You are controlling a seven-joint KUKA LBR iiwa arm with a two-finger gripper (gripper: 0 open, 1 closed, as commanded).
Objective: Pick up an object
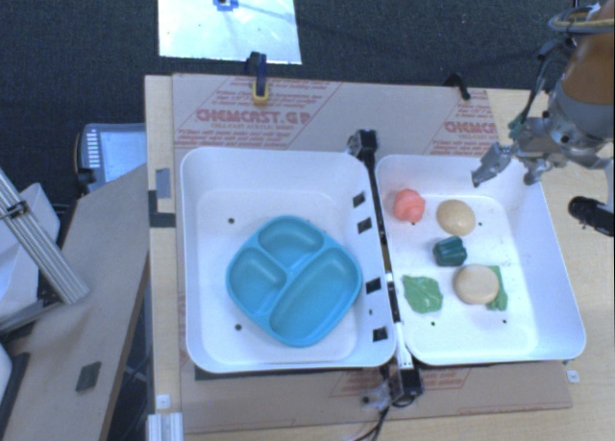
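Note:
The right bin (538,333) holds a pink round piece (408,205), a tan bun-like piece (455,216), a dark teal block (449,253), a green flat piece (421,292) and a cream round piece (477,284) lying on a green scrap. My gripper (507,166) hangs over the bin's far right corner, above and to the right of the tan piece. Its two fingers are spread apart with nothing between them.
The left bin (207,189) holds a blue divided plate (293,279). A black divider (373,237) runs between the bins. Cardboard (288,112) lies under both bins. A shiny metal sheet (226,7) lies on the far floor.

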